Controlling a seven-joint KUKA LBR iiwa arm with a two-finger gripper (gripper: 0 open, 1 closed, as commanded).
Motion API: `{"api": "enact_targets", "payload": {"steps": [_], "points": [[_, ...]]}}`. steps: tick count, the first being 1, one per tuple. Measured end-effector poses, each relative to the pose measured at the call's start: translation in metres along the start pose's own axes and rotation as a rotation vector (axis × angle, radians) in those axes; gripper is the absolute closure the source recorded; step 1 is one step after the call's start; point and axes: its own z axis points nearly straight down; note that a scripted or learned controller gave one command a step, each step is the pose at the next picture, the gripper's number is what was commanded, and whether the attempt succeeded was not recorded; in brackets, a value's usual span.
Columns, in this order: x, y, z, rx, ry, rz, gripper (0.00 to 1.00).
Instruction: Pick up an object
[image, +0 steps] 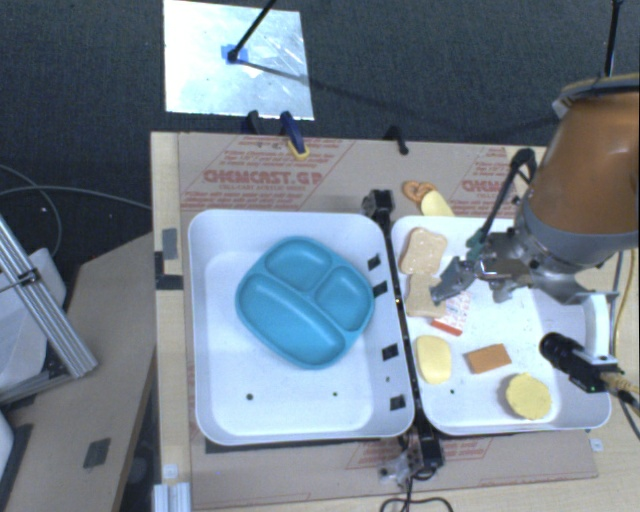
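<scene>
**Q:** Broadly, how is the bench laid out?

**A:** Two white bins sit side by side. The left bin (230, 392) carries only a blue divided plate (305, 300), lying flat near its centre. The right bin (480, 402) holds the loose toy foods, so any pick has to be made there, on the side from which the arm (590, 150) enters.

**Q:** Where is the gripper (450, 283), and is it apart or together?

**A:** It hangs low over the upper left part of the right bin, close to the divider between the bins. Its tip lies just below a toast slice (422, 250) and over a tan piece (424, 303). At this slant its state cannot be told, and nothing is seen held in it.

**Q:** Which item is the likely target?

**A:** Judging by position, the toast slice or the tan piece, since both lie nearest the tip. A small red-and-white scrap (451, 323) lies just beside them. A pale yellow oval (433, 359), an orange square (487, 357) and a yellow round (528, 397) rest well apart along the lower edge.

**Q:** What might hinder the grasp?

**A:** The crowding, probably: the nearest pieces touch or overlap and hug the bin wall, leaving little room to close around one. The pick is not yet made
</scene>
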Motion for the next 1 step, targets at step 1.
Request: {"api": "enact_targets", "payload": {"steps": [1], "points": [[-0.0033, 0.0020, -0.0074, 0.000, -0.002, 0.003, 1.00]]}}
